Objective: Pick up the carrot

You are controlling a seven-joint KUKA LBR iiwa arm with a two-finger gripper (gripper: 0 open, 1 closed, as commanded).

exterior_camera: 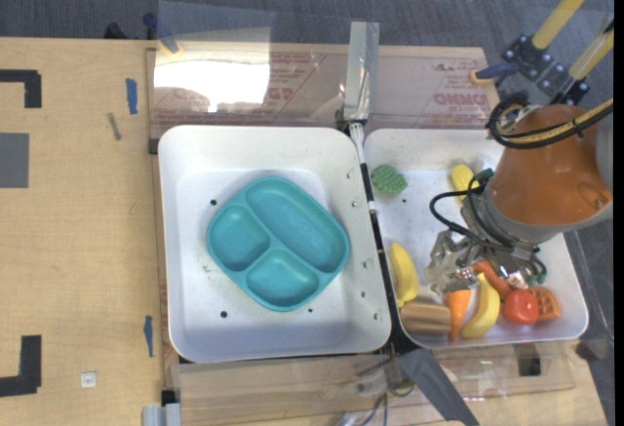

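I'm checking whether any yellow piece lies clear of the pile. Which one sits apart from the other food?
The yellow piece at the right bin's far side, beside the arm; the other two yellow pieces lie in the near-edge pile.

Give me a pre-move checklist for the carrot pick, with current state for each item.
1. Carrot located in the right bin, near its front edge: ok.
2. Gripper positioned over the carrot: ok, it sits just above it.
3. Carrot between the fingers: cannot tell, the wrist hides the contact.
4. Carrot free of neighbours: not ok; a banana and a tan block press against it.
5. Tomato out of the closing path: cannot tell.
6. Left bin's teal tray away from the arm: ok.
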